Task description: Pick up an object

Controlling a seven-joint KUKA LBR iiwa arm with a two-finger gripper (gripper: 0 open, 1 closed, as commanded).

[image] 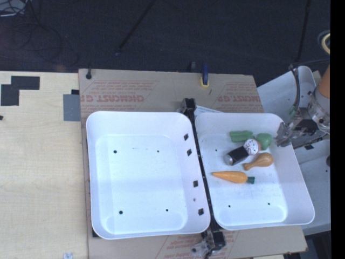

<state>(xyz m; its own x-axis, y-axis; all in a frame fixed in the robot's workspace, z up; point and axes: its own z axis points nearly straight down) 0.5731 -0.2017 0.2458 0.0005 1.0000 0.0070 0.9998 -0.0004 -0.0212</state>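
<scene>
1. Camera view: you are at the approach step. The gripper [284, 135] sits at the right rim of the right bin [253, 212], level with the cluster of objects, and none of them is lifted.
2. Jaws: you cannot tell from this slant how far apart they stand; the dark parts of the tool blur together. Nothing shows between them, so count the gripper as holding nothing.
3. Where the pickable things lie: all are in the upper middle of the right bin. The green toy [241, 136] lies nearest the far wall, with a paler green ball [264, 141] just beside it, closest to the gripper.
4. A white dotted ball [251, 146] touches a dark cylinder [236, 156]; a tan gourd-shaped toy [259, 161] lies just beside them; an orange carrot toy [232, 176] lies nearer you, slightly apart.
5. Next move, as a judgement: bring the tool inward over the rim and down on one piece. The carrot looks the cleanest target, since the others crowd together.
6. Count: two bins, the left bin [143, 220] among them; six objects, one of each kind.
</scene>
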